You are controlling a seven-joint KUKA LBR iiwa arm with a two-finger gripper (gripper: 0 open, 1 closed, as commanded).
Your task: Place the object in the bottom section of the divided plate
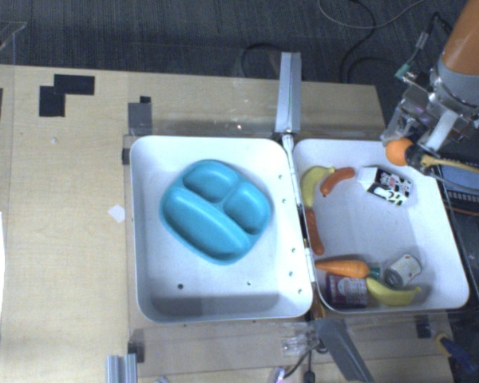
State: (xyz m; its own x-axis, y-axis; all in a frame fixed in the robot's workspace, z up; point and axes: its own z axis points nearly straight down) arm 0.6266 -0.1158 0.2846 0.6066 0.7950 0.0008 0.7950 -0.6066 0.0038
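Bench w/ two white bins side by side. Left bin (pixel 152 294) holds blue plate (pixel 215 210), sections bare. Gripper (pixel 411 146) over right bin's (pixel 451 290) top-right rim, fingers pinching orange ball (pixel 397 151). Right bin also has sausage (pixel 336 181), carrot (pixel 343 268), banana (pixel 393 295), can (pixel 402 270), b/w packet (pixel 389 185).

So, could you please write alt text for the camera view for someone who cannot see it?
A blue divided plate sits alone in the left white bin. The robot's hand, by a small orange ball, hovers over the right bin's upper corner; the bin holds toy food, including a carrot and banana.
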